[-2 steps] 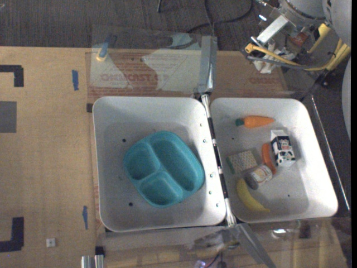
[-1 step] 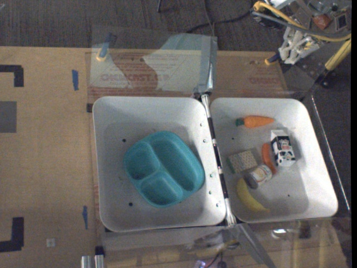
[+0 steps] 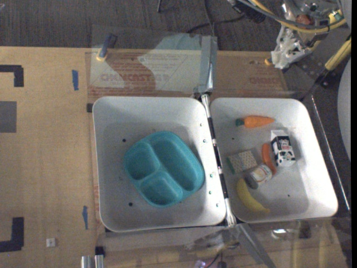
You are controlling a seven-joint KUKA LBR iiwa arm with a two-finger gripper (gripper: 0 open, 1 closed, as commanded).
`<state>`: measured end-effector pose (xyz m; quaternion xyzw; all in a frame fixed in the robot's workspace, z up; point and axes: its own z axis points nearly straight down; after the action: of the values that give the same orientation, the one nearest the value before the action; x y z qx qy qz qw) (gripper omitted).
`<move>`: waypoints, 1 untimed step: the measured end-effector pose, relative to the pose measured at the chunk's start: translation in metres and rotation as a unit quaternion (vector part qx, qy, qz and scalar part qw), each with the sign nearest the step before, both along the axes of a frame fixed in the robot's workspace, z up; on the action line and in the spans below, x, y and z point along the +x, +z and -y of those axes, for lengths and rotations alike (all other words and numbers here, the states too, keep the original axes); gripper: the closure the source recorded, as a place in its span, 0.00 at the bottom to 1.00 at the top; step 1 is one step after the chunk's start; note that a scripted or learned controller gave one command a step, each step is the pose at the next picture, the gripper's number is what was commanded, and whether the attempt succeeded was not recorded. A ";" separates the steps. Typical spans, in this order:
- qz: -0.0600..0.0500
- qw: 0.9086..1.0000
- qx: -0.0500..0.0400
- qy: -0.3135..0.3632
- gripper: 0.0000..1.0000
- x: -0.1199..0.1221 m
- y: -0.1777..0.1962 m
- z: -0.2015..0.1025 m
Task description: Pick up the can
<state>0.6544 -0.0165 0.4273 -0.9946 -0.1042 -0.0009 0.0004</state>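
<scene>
Metal-looking and small, the can is lying in the right bin, kind of tipped on its side with its round end facing up toward the camera. It's wedged in a little cluster: the banana sits just below it, a patterned packet is just to its left, and an orange carrot-like piece runs along its upper right, right next to a small black and white carton. Another carrot lies further up the bin, well apart.

My guess is the can is rigid and light, with smooth curved sides that could slip or roll if pinched off-centre. I'd go across the cylinder body, jaws on the two curved sides, since the neighbours crowd the ends.

The left bin has a teal divided plate in it.

The gripper is parked up at the top right, above the bench edge and well away from the can. It isn't touching anything, but whether it's spread or pressed together I honestly can't tell from this angle.
</scene>
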 end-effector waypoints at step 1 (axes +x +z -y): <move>0.000 1.000 0.000 -0.006 1.00 0.005 0.008 0.055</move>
<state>0.6594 -0.0720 0.4349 -0.9952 -0.0980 -0.0007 0.0004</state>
